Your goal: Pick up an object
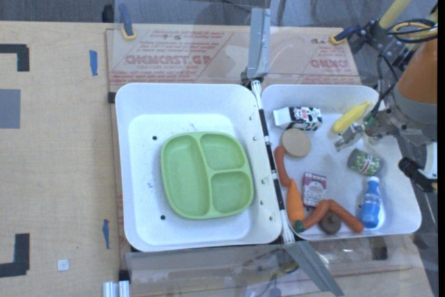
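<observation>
- Hovering low over the upper right part of the right-hand shallow white bin [410, 215], the grey two-finger gripper [348, 139] has its metal tips just below the yellow plastic banana [350, 117]; whether the jaws are spread or pressed together I cannot tell, and nothing is visibly between them.
- Judging by this, the pick is not done: every object lies on the bin floor, so closing on one and lifting it are left.
- Nearest candidates: the banana, just above the jaws, and the crumpled green foil packet [364, 162], just below and to their right.
- Further below the jaws: one blue plastic bottle with a white cap [371, 202].
- To the jaws' left: one black-and-white toy milk carton [298, 116], one round tan disc [296, 143], one small dark red box [314, 188].
- Lower left of the jaws: what look like three orange toy carrots, one slim one [281, 167] by the bin wall, one with a green top [295, 205], one bent [335, 209] behind a dark brown lump [330, 223].
- Well to the left: the second white bin [132, 149], holding one light green divided plastic plate [206, 174] with three compartments.
</observation>
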